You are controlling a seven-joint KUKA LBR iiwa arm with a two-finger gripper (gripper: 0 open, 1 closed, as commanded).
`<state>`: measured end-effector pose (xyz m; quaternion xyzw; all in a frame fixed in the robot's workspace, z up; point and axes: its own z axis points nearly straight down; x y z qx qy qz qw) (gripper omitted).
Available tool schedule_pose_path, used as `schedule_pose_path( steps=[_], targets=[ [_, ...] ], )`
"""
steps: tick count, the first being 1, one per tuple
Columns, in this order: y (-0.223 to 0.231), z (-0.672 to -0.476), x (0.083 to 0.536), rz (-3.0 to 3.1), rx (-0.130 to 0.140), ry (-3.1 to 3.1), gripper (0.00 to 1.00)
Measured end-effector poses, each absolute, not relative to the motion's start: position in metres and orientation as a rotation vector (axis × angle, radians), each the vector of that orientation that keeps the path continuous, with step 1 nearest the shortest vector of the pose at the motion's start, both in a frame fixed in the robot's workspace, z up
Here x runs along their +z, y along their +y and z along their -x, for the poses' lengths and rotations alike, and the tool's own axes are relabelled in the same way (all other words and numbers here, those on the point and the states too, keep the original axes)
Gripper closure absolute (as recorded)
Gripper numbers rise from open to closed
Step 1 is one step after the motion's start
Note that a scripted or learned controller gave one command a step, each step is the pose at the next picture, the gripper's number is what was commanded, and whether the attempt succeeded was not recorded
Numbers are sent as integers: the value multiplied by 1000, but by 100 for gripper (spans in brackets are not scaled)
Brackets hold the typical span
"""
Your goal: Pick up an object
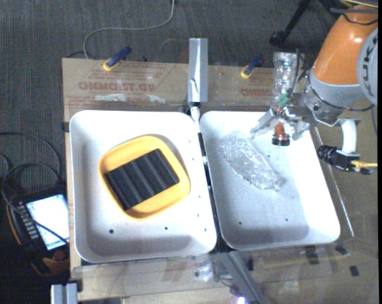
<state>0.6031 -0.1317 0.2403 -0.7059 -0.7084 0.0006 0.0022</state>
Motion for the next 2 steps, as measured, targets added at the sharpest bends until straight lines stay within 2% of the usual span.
schedule_pose_path(
  steps=[1,2],
  targets=[
    [-178,-624,179,2211,9,-2231,0],
    [-216,-658,132,2162,9,-2280,0]
  ],
)
